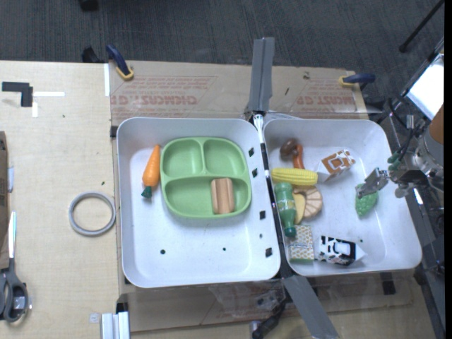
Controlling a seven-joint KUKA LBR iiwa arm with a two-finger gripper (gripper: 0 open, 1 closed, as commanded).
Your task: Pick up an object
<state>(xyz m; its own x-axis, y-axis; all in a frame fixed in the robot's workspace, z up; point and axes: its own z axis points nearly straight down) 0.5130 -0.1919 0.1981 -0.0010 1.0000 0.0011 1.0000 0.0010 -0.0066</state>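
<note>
Well, bench first: tape ring lies on the wood left of the bins, scissors at the far left edge, and two clamps w/ blue-yellow handles pin the cardboard sheet behind the bins. Grey divider bar runs btwn the bins at the back.

Arm comes in from the right, wrist low over the right bin's right wall, w/ the gripper pointing left into the bin. Its fingers look narrow, tips right at the top of a green leafy toy; can't tell whether they actually pinch it or just touch it.

Left bin: green 3-compartment plate w/ a hot dog in the front compartment, carrot just beside the plate's left rim.

Right bin: most stuff crowds the left wall — brown item at the back, corn, green bottle, a sliced tan piece, small patterned box. Orange-white pack sits nearer the middle, black-white item at the front. Leafy toy is well apart from that cluster, nr the right side.
</note>
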